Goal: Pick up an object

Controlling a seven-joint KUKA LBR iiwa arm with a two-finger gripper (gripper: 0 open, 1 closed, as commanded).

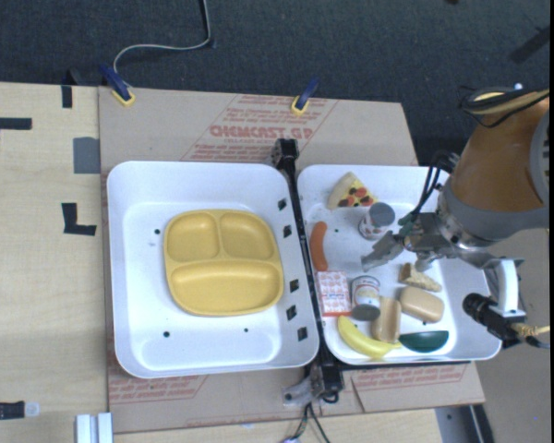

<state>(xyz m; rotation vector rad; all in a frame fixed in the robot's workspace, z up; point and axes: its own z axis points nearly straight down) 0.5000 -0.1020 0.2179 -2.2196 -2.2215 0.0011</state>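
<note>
My gripper point(402, 255) hangs over the middle of the right bin point(462, 185), open, with nothing between its fingers. Its left finger point(379, 251) points toward a small can point(366, 292). Just above it stands a grey cup point(380, 216). A pale wedge point(419, 277) and a tan bun point(422, 305) lie just below the gripper. Also in this bin are a pizza slice point(352, 193), a sausage point(319, 245), a red-and-white packet point(332, 293), a banana point(363, 338), a bread stick point(387, 318) and a dark green piece point(425, 341).
The left bin point(134, 247) holds a yellow divided plate point(224, 261). A black divider point(300, 247) runs between the bins. The arm's orange band point(503, 155) stands over the right bin's far right side.
</note>
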